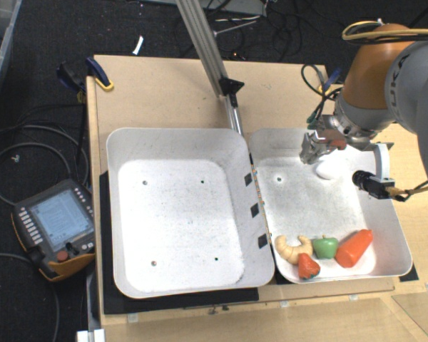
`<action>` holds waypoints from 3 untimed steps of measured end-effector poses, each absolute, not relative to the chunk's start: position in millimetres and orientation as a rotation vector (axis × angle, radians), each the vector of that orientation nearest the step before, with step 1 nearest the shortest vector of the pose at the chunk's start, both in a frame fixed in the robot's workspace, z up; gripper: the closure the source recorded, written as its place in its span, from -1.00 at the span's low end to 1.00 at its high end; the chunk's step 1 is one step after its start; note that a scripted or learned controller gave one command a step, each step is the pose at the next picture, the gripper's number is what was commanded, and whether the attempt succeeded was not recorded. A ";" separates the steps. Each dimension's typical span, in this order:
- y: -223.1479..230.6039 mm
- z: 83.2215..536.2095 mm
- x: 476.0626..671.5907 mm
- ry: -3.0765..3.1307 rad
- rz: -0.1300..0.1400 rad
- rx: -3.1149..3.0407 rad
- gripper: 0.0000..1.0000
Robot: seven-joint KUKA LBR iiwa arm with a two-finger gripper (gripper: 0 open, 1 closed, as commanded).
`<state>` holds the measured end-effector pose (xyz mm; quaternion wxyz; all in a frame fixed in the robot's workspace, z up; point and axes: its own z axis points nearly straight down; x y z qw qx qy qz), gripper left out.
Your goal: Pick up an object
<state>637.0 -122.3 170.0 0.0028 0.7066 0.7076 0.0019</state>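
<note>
Up at the far end of the right shallow white bin (385, 219), the hand (315, 150) hangs over a small white rounded object (328, 167); whether its grip is spread I cannot tell. Near the bin's front wall lie a cream curved piece (290, 247), a green pepper (325, 246), a small red piece (308, 266) and an orange carrot (354, 248).

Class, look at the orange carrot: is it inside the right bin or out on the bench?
Inside. The carrot lies on the right bin floor near its front rim, beside the green pepper.
</note>
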 end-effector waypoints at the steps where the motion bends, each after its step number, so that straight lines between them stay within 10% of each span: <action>1: -125.7 213.7 639.3 2.219 0.005 2.216 1.00; 3: -81.9 256.0 640.3 2.230 0.000 2.214 1.00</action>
